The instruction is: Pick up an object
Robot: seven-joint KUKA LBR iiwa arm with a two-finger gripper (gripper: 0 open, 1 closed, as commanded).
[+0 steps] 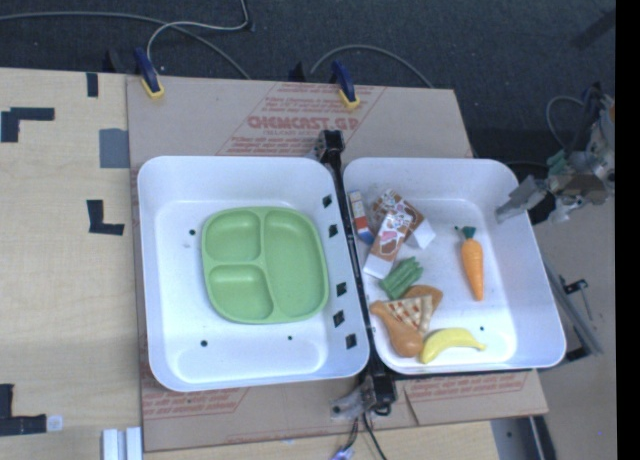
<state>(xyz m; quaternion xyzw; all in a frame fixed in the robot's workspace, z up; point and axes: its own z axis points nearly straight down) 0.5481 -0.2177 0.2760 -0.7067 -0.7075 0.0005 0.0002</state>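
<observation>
At the near end of the right bin (540,323), a banana (452,345) and a pizza slice (405,313) are noted, with a carrot (472,263) lying apart from them further up, its long axis running near to far and its green top at the far end. Beyond that top, to the right, the gripper (545,193) is seen at the bin's right rim, making the carrot the closest candidate. Whether the gripper is open or closed cannot be told.
</observation>
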